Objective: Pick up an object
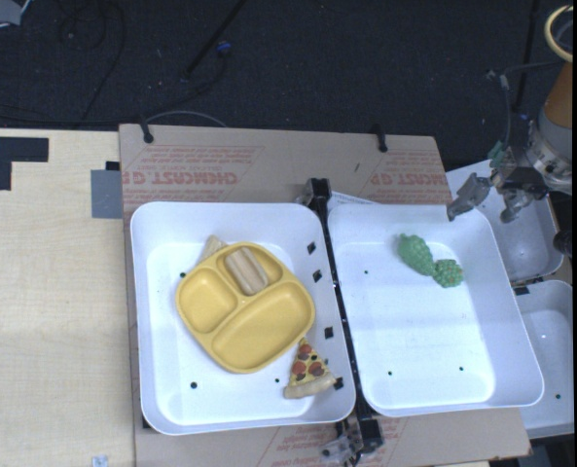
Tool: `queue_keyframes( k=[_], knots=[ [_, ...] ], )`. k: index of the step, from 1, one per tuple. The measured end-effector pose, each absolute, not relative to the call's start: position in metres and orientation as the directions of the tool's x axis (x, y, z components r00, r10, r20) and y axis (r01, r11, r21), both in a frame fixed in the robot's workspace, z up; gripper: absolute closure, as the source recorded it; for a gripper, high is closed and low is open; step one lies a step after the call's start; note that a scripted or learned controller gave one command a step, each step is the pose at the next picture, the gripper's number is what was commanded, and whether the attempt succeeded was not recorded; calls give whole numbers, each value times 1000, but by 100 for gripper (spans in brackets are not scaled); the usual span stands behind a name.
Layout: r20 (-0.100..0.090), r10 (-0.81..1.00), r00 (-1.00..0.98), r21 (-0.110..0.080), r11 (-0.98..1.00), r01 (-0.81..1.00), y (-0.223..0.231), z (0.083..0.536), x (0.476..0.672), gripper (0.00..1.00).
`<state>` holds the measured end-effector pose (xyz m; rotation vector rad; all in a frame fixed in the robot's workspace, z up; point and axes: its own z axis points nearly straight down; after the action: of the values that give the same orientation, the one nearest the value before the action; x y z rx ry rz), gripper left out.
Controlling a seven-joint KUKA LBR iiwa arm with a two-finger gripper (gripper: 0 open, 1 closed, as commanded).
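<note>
Gripper (492, 197) hangs by the right bin's (522, 358) far right corner (jaws apart, holding nothing); green broccoli (428, 259) lies nearby.

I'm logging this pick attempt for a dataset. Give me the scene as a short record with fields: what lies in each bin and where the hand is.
left bin: yellow divided plate; hot dog in one of the plate's upper compartments; pizza slice on the bin floor by the plate's lower right edge
right bin: green toy near the back, lying alone
hand: over the right bin's far right corner, apart from the green toy
hand contents: nothing seen between its fingers
</note>
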<state>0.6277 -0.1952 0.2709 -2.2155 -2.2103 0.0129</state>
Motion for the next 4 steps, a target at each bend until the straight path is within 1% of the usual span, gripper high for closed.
queue_keyframes(
  k=[1, 2, 4],
  knots=[
    [1, 1000, 0, -2, 0, 1000, -195, 279, 630, 0],
    [1, 1000, 0, -5, 0, 1000, -194, 230, 620, 0],
    [1, 1000, 0, -5, 0, 1000, -191, 144, 615, 0]
  ],
)
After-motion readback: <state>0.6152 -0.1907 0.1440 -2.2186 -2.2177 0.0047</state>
